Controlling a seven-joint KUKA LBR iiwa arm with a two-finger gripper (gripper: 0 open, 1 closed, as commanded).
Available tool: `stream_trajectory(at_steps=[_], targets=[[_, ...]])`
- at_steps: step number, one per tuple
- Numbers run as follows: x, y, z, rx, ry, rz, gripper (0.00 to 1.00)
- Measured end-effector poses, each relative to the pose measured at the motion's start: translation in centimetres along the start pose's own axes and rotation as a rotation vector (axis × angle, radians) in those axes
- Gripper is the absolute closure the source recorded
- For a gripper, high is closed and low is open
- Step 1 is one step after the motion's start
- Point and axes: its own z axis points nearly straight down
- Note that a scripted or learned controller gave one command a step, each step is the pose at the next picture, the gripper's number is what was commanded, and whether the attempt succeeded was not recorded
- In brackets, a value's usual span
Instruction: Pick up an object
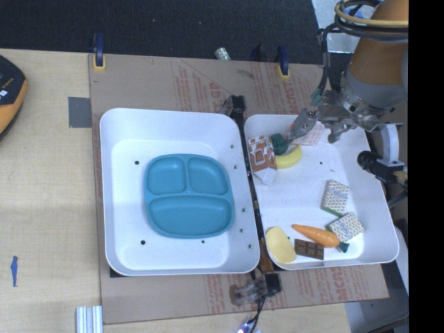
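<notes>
My gripper (318,131) hangs over the far part of the right bin (374,186), open, with its fingers spread and nothing seen held between them. One grey finger (300,126) points down toward a small green object (279,144) and a yellow banana (291,159). A brown-and-white patterned box (261,152) lies just left of these, by the bin's left wall. A pale pinkish item (313,136) lies under the gripper, partly hidden.
Nearer the front of the right bin lie two patterned blocks (336,196) (345,225), a carrot (316,234), a chocolate bar (309,250) and a pale yellow piece (279,245). The left bin (118,186) holds a blue divided plate (189,195).
</notes>
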Motion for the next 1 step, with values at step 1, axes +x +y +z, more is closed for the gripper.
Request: stream_trajectory(at_steps=[1], targets=[[-5.07,4.76,8.56,0.001,-0.004,0.002,0.0]])
